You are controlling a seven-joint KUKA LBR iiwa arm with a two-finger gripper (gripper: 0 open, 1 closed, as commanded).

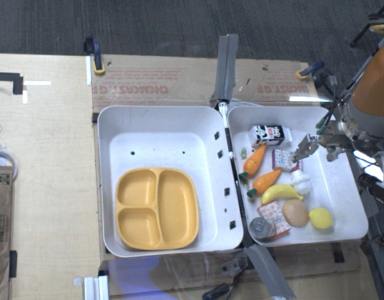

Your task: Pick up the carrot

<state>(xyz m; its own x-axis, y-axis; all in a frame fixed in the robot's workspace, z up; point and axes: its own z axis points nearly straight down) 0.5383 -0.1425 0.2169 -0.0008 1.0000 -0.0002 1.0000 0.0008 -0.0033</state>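
**Carrots Lie in the Right Bin, Claw Close By**

Nearest the camera in the right bin [357, 230] sit a small can [260, 228], a brown round item [296, 214] and a lemon [321, 218]. Two carrots lie left of centre there: one carrot [255, 159] tilted below a black-and-white carton [268, 134], the other carrot [266, 180] just above a banana [280, 193]. The gripper [302, 150] hangs beside them over a small packet [283, 160], nothing visibly between its fingers; how wide they stand I cannot tell. A yellow divided tray [158, 207] rests in the left bin [117, 130].
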